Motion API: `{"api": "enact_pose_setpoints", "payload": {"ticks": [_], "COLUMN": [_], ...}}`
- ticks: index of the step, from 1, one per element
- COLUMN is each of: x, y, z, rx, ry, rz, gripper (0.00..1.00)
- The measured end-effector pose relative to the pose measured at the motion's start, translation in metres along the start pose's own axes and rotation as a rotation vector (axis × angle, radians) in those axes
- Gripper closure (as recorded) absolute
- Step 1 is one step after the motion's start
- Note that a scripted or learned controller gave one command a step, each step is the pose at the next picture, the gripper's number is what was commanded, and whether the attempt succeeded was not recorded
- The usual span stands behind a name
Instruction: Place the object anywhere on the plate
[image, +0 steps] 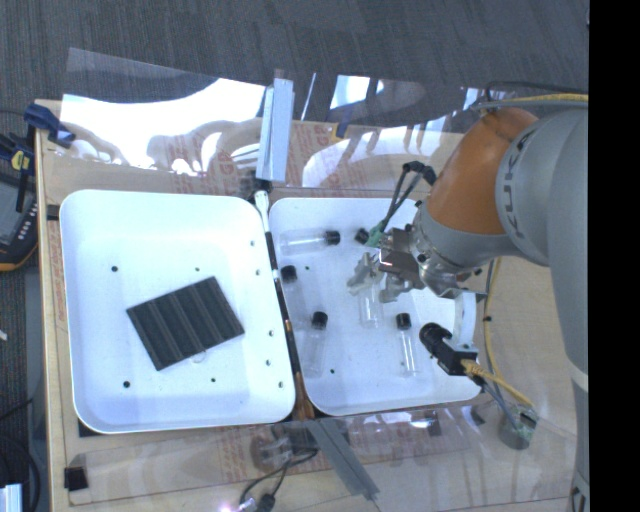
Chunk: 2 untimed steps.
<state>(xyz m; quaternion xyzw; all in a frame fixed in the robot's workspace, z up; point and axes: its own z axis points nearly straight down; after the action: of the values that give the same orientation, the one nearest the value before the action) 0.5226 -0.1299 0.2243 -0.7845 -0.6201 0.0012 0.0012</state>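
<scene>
The plate (185, 322) is a dark ribbed rectangle lying at a tilt in the left bin (90, 230). Several clear vials with black caps lie scattered in the right bin (330, 395): one near the back (318, 239), one at the front left (316, 340), one at the front right (406, 345). My gripper (376, 281) hangs low over the middle of the right bin, just above another clear vial (370, 310). I see no vial lifted off the bin floor.
A loose black cap (288, 272) lies by the right bin's left wall. The raised divider (276, 300) between the bins separates the vials from the plate. A cable and black connector (445, 352) trail from the arm over the right bin's front right corner.
</scene>
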Motion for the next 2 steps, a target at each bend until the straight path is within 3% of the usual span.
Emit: {"api": "enact_pose_setpoints", "payload": {"ticks": [1, 2], "x": [0.084, 0.178], "y": [0.029, 0.039], "z": [0.026, 0.004], "rx": [0.002, 0.002], "ry": [0.000, 0.001], "rz": [0.138, 0.108], "gripper": [1.00, 1.00]}}
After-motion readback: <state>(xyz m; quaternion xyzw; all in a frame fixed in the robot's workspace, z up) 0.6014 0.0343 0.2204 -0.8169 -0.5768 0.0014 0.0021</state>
